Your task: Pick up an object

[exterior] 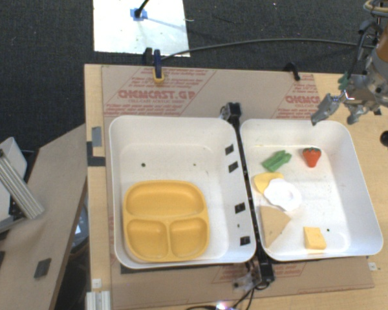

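Nearest the lens, a yellow three-compartment plastic tray [166, 221] lies in the left white bin [174, 129]. Over the far right corner of the right white bin [365, 202] hangs the two-finger gripper [339, 110], fingers spread and holding nothing. Closest to it is a small red strawberry-like toy [312, 156], just below and slightly left, inside the bin. A green pepper-shaped piece [275, 160] lies farther left, its long axis slanting; a white disc [284, 195] and yellow cheese block [314, 238] sit nearer the front. I judge the red toy the likeliest target.
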Robot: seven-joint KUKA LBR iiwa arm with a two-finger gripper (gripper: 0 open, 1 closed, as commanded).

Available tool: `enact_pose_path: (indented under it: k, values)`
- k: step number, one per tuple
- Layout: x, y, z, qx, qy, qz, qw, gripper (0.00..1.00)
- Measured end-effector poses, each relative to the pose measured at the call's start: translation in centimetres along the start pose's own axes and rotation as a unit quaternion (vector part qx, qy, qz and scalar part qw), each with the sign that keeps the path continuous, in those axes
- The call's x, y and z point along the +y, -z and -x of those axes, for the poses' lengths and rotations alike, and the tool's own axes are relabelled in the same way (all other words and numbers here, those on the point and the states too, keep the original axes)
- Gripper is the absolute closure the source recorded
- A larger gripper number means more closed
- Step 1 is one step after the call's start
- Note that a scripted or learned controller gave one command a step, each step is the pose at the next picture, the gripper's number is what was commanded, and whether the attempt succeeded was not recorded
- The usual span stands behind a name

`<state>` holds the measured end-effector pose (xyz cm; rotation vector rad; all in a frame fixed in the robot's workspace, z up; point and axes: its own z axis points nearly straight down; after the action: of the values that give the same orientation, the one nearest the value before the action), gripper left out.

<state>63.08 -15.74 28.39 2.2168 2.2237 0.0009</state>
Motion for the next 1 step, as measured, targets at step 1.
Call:
enact_pose_path:
  k: [1]
  values:
    - [-0.78,-4.71,-0.51,0.0,-0.001,-0.001,1.0,0.0]
